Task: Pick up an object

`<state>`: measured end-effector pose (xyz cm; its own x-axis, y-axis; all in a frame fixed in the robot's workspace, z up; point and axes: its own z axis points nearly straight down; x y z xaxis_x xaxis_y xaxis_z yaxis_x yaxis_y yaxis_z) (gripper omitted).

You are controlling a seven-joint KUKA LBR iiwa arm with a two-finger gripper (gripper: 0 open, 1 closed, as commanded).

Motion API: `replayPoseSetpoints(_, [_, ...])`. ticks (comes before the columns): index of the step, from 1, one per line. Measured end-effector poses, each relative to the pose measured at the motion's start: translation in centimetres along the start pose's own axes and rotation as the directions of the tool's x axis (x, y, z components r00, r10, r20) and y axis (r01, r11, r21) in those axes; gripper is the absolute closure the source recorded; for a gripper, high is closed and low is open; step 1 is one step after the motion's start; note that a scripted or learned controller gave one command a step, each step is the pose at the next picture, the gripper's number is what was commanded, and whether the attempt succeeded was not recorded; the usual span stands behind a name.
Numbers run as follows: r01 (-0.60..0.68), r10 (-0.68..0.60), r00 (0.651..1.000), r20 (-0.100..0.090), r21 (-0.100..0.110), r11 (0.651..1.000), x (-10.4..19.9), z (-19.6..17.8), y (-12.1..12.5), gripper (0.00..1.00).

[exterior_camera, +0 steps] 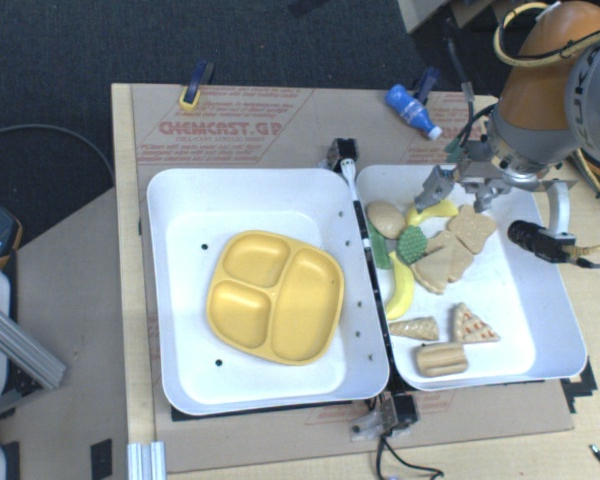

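Toy food crowds the right bin point(540, 353): a banana point(401, 290), a green piece point(412, 244), tan bread slices point(458, 248), a pizza wedge point(473, 325) and a cork-like roll point(441, 359). Over that bin's far edge hangs the tool point(461, 184), fingers spread and gripping nothing (bread just below). Left bin point(180, 208), toward the desk's left edge, carries a yellow divided plate point(276, 296).
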<state>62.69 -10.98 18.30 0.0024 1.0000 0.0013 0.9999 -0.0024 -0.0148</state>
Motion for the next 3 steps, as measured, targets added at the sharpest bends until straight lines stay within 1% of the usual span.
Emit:
replayPoseSetpoints(1, [0.002,-0.002,1.0,0.001,-0.015,1.0,0.0,-0.9,0.3,0.0])
replayPoseSetpoints(2, [0.002,-0.002,1.0,0.0,-0.008,1.0,0.8,4.0,-0.3,0.0])
replayPoseSetpoints(3, [0.002,-0.002,1.0,0.001,-0.009,1.0,0.8,9.3,-0.3,0.0])
